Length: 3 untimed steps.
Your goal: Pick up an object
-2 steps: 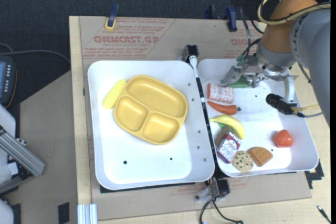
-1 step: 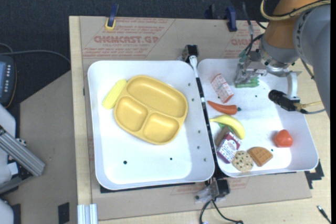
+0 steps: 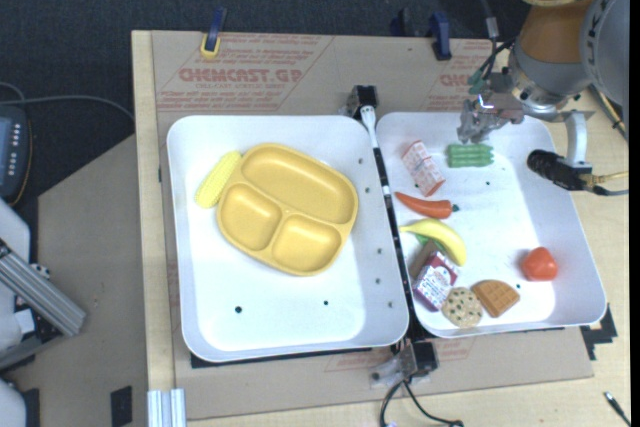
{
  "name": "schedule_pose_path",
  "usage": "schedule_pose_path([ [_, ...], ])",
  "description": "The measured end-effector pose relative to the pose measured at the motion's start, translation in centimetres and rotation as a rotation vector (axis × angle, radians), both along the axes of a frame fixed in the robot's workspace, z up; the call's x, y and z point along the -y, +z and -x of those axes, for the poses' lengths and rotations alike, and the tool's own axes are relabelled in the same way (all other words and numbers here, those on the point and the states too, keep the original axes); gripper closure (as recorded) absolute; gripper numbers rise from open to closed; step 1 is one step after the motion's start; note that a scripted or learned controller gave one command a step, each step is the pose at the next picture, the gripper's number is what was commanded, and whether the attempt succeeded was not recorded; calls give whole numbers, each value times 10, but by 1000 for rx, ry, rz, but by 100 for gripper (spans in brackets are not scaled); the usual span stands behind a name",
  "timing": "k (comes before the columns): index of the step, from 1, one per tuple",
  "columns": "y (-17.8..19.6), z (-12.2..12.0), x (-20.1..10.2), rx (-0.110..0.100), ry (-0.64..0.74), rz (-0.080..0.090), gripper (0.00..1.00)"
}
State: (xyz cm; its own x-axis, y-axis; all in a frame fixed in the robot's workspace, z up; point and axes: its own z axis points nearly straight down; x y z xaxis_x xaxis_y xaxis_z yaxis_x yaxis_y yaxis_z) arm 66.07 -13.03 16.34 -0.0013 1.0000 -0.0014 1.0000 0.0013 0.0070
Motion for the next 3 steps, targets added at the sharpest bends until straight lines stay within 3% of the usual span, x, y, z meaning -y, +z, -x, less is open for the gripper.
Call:
schedule_pose_path([
  [1,44,-1,-2,-1,0,0,100],
  [2,63,-2,-2,-2,0,0,100],
  [3,70,7,-57,-9,3,-3,100],
])
